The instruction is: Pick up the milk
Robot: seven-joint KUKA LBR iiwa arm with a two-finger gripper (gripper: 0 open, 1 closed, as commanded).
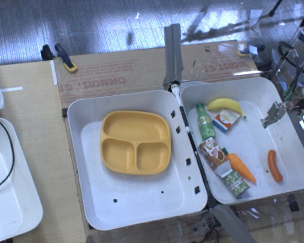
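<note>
- Tool (271, 114) hangs over the right side of the right bin (247, 84), close to its right wall. I cannot tell whether it is spread or pressed together, and I see nothing in its grip.
- Milk: I take the small white carton (226, 119) with red and blue print for it. It lies tilted in the upper part of the right bin, touching the banana (223, 104) just behind it, with a green bottle (205, 121) just to its left.
- White floor lies open between the carton and the tool.
- Nearer me along the bin's left side, a brown printed carton (214, 155), a carrot (241, 167) and a green carton (235, 184) crowd together, touching.
- A sausage (274, 165) lies alone near the right wall, below the tool and well apart from the carton.
- Left bin (136, 209) holds a yellow divided plate (135, 142) with bare floor all round it.
- Both bins meet at a shared edge with black clips.
- Surface (33, 106) is pale wood with a cardboard sheet (112, 73) behind the bins. A white fixture (4, 182) with a black cable sits at far left.
</note>
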